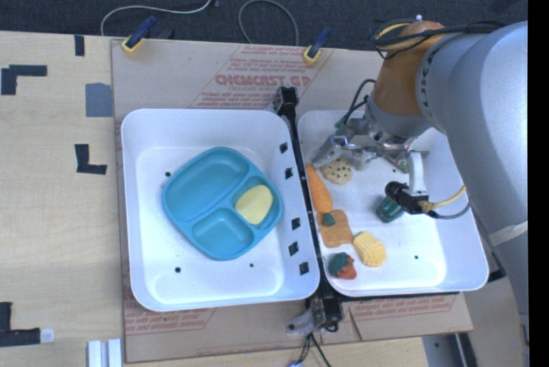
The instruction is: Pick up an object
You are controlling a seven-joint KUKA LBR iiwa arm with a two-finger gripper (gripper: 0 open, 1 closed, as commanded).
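My gripper (356,153) hangs low over the back left part of the right bin (446,267), open, with nothing between its fingers. A brown speckled cookie (339,172) lies just below and in front of it, apart from the fingers. An orange carrot (320,191) lies along the bin's left wall. In front of the carrot are an orange cracker (336,229), a yellow corn piece (370,249) and a red strawberry (343,265). A dark green piece (390,208) sits to the right, beside a cable.
The left bin (146,271) holds a blue divided plate (206,202) with a yellow lemon-like piece (254,203) in one compartment. A black divider (296,185) runs between the bins. The grey arm (489,117) covers the right bin's back right corner.
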